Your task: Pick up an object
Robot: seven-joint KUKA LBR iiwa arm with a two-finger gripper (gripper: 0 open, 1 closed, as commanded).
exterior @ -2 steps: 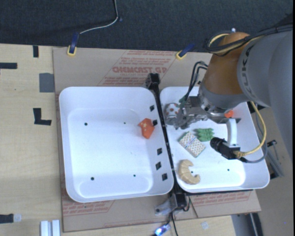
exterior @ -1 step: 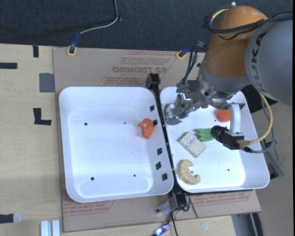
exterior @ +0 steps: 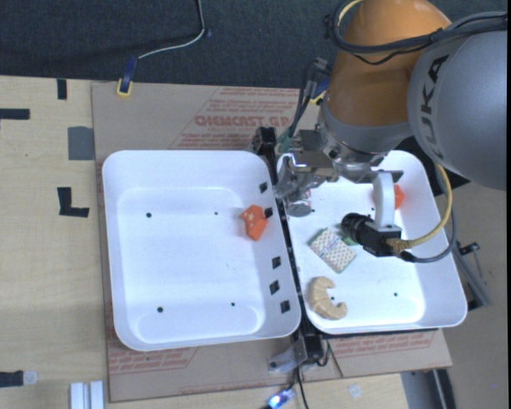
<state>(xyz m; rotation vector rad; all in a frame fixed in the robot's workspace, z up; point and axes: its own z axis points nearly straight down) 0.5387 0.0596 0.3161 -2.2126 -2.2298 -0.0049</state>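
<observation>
From the camera view we look down on two white bins side by side, and the arm enters from three o'clock, its orange band filling the one-o'clock part of the picture. In the left bin a small orange block lies close to the bin's three-o'clock wall, well apart from everything else. In the right bin we see a checkered packet near the middle, a tan croissant-shaped piece toward six o'clock, just beside the dividing wall, and a sliver of a red-orange object toward two o'clock, mostly hidden behind a white part of the tool. The gripper hangs over the right bin's eleven-o'clock corner, close to the divider; its metal tip is blurred against the bin wall, so we cannot tell how wide it stands, and we see nothing held in it. A black fitting with a cable sits just at three o'clock of the packet. We judge the pick not yet made: the tool seems to be in the approach or search step. The next move, as we read it, calls for choosing one item, the packet and the croissant-shaped piece being nearest at about five o'clock of the tip, centring over it and coming down clear of the bin wall.
</observation>
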